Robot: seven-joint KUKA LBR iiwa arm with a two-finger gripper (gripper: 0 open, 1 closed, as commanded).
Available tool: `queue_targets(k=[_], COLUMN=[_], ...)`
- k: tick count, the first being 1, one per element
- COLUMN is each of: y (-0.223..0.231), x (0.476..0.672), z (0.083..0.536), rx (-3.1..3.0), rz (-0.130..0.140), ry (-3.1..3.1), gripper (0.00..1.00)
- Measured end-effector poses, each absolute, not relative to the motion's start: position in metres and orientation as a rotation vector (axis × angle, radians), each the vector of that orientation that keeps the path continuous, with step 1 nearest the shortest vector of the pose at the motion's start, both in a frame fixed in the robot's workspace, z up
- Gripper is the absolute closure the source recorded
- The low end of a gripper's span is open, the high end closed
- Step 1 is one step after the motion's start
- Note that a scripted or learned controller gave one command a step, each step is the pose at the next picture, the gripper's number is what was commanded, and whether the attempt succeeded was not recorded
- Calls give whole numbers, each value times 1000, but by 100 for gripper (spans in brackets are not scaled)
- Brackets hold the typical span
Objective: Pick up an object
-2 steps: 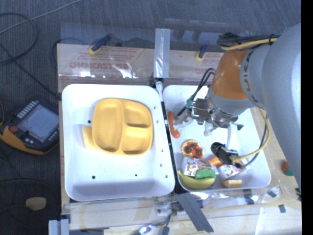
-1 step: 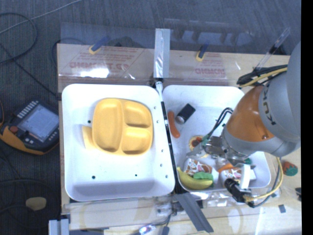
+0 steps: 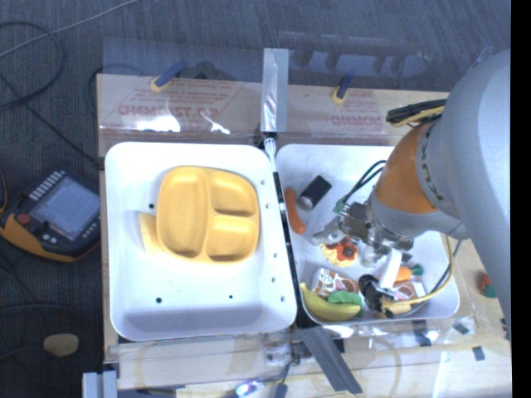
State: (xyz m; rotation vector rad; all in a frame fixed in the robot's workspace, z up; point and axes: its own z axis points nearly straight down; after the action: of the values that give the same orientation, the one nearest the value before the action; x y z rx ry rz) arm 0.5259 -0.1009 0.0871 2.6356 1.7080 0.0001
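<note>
Gripper (image 3: 365, 240) over cluttered right bin (image 3: 448, 305); box lettering unreadable.

You look down from one fixed camera above the bench, tilted at a slant, far enough back to take in both shallow white plastic bins (image 3: 124, 305) side by side, the dark carpet beyond them, and the grey arm (image 3: 481, 139) entering from the right edge.
</note>
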Motion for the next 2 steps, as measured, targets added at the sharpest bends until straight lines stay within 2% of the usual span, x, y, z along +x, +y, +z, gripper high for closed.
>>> queue_targets(k=[1, 2], y=[-165, -191], x=[489, 486], z=[153, 87], rx=[2617, 2491], rz=[-16, 7], ry=[1747, 1919], gripper=[0, 0])
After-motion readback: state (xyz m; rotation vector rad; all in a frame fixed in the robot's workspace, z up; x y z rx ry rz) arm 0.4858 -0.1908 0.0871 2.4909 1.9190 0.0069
